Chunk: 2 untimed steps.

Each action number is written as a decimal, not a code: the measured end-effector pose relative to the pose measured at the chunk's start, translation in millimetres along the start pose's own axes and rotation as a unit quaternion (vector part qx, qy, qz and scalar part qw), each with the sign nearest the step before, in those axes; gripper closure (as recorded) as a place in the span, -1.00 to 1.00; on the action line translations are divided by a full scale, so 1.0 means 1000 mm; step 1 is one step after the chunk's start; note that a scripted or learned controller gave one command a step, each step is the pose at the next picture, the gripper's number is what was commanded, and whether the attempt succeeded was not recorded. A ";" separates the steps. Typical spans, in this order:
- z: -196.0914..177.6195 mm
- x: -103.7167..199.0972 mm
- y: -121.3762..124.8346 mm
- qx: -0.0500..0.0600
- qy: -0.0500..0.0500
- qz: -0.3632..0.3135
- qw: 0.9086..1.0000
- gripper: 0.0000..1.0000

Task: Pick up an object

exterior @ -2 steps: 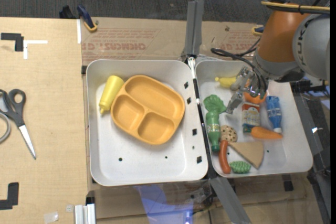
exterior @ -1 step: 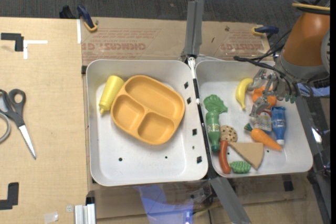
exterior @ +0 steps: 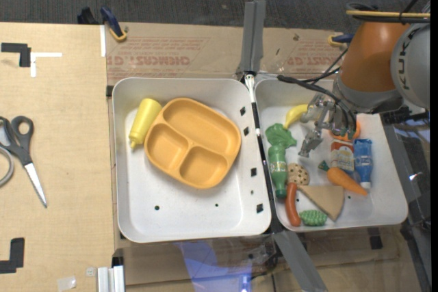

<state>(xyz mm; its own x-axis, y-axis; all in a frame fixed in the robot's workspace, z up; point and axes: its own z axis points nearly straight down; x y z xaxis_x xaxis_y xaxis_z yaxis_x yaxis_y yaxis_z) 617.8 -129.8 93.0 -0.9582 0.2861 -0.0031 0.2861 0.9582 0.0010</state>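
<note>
1. Camera view, from my seat: the arm (exterior: 383, 58) comes in from the right and hangs over the right bin (exterior: 390, 212).
2. The gripper (exterior: 316, 137) sits over the upper part of that bin, fingers pointing down; I see a narrow gap between them and nothing held there.
3. Just beside it, towards the left, lies a banana (exterior: 295, 113).
4. Below the banana I see a green toy (exterior: 280, 135) and a green bottle (exterior: 277, 171), with a cookie (exterior: 298, 174) close by.
5. A carrot (exterior: 345, 182), a blue pack (exterior: 363, 161) and a white-red pack (exterior: 341, 155) lie at the bin's right side.
6. A hot dog (exterior: 292, 204), a bread slice (exterior: 328, 200) and a small green piece (exterior: 314, 218) lie near the front wall.
7. In the left bin (exterior: 185, 222) I see an orange tray (exterior: 191, 141) and a yellow bottle (exterior: 143, 121) touching its left edge.
8. Scissors (exterior: 26, 154) lie on the bench (exterior: 61, 215), well apart.
</note>
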 end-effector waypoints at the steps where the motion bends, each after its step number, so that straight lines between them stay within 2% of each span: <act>1: -0.001 -0.019 0.030 0.007 0.012 0.059 0.998 -1.00; 2: -0.020 -0.040 -0.036 0.003 0.008 0.061 0.998 -1.00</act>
<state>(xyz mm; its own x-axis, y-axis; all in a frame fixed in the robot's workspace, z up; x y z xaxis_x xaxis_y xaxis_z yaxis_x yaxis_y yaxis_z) 646.1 -175.6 112.7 -0.9158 0.4015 0.0120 0.4015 0.9159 -0.0052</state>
